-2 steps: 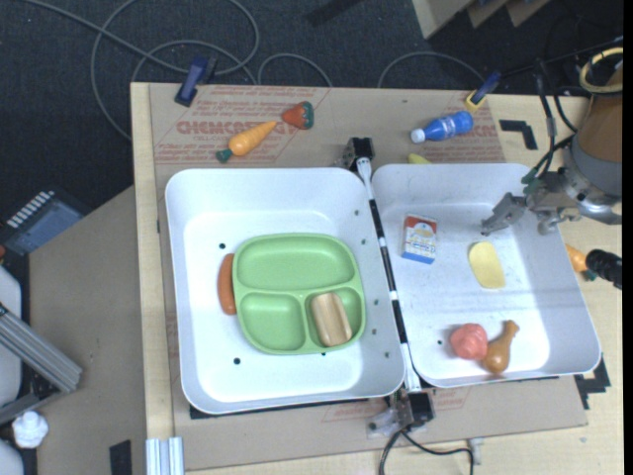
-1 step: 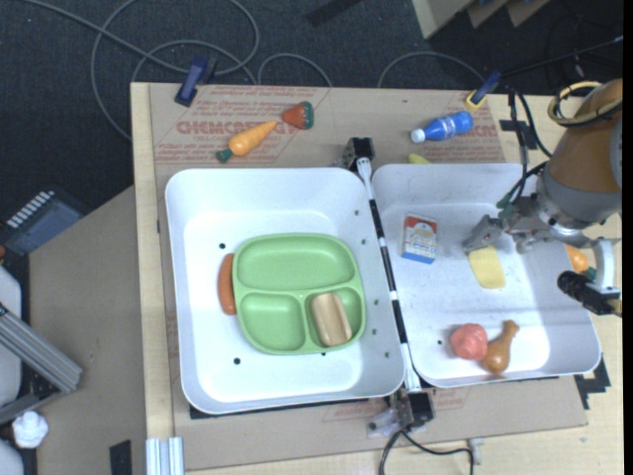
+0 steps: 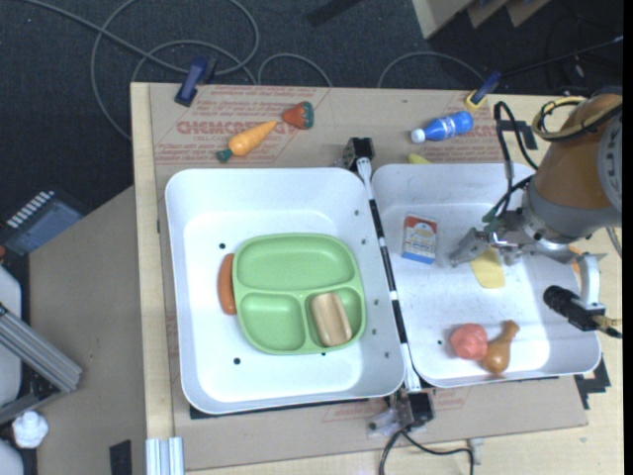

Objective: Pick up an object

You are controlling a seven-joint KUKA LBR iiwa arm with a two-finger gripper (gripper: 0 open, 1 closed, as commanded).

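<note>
Gripper [image 3: 487,247] low in the right bin [image 3: 435,191], over a yellow piece [image 3: 490,272] — we judge that its target; jaw state we cannot tell.

Right bin also holds a carton [image 3: 419,238], pink ball [image 3: 469,340], drumstick [image 3: 498,347]. Left bin [image 3: 198,206]: green tray [image 3: 287,265] with bun [image 3: 330,319], sausage [image 3: 227,284] beside.

I see my arm [image 3: 574,171] reaching in, its gripper [image 3: 487,248] low over the right bin [image 3: 435,349].
</note>
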